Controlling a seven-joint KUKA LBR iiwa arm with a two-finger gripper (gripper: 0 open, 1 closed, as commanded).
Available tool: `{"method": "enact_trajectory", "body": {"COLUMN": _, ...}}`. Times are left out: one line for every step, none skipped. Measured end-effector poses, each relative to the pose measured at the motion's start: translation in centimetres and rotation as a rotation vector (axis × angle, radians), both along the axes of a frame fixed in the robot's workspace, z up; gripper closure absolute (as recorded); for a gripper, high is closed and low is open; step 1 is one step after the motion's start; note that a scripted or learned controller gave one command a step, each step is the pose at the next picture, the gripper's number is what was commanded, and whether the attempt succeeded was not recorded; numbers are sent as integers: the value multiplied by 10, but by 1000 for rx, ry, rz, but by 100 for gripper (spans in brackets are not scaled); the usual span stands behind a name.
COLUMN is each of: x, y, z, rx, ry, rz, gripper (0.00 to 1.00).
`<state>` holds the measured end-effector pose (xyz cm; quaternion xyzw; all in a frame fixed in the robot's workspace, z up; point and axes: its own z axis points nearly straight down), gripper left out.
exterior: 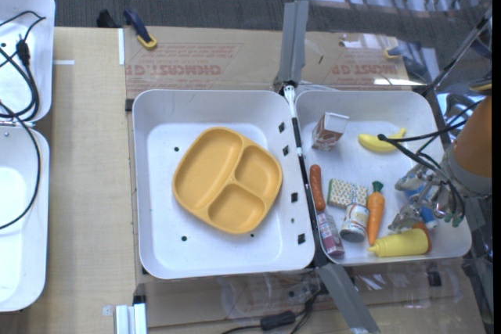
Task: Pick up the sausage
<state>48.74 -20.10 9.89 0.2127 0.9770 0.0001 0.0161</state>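
the approach step is in hand, nothing grasped. the sausage lies lengthwise along the left wall of the right bin, just right of centre frame, beside a cracker and above a small bottle. the gripper hovers at the bin's right side, above the yellow mustard bottle; whether its jaws are spread or clenched, i cannot tell. next it likely needs to travel left across the carrot and descend over the sausage.

bench bears left bin and right bin touching; clamp near its far edge
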Motion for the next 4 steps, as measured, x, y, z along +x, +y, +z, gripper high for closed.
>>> {"method": "enact_trajectory", "body": {"x": -8, "y": -21, "z": 38, "rx": 4, "ry": 27, "rz": 137, "gripper": 0}}
{"method": "enact_trajectory", "body": {"x": 10, "y": -19, "z": -4, "rx": 1, "ry": 14, "rz": 130, "gripper": 0}}
{"method": "enact_trajectory", "body": {"x": 9, "y": -19, "z": 5, "rx": 4, "ry": 18, "rz": 127, "gripper": 100}}
{"method": "enact_trajectory", "body": {"x": 33, "y": 63, "z": 160, "rx": 3, "ry": 27, "rz": 168, "gripper": 100}}
